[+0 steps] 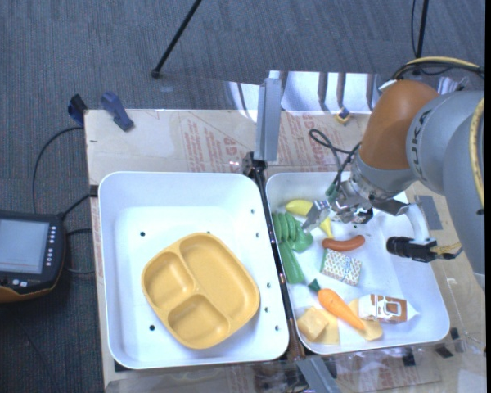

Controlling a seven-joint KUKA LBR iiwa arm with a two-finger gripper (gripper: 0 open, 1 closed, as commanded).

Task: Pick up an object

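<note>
My gripper (329, 214) hangs low over the back left part of the right bin (432, 295). It sits just right of a yellow fruit (299, 207) and above a red sausage (344, 242). Green pea pods (291, 234) lie along the bin's left wall. Nearer the front are a patterned packet (341, 266), an orange carrot (340, 308), a yellow cheese wedge (314, 324) and a small white and brown carton (383, 308). I see nothing lifted off the bin floor.
The left bin (127, 219) holds a yellow compartment plate (199, 289). The grey arm with its orange band (397, 129) reaches in from the right over the right bin's back edge. A handheld controller (20, 248) lies on the floor at left.
</note>
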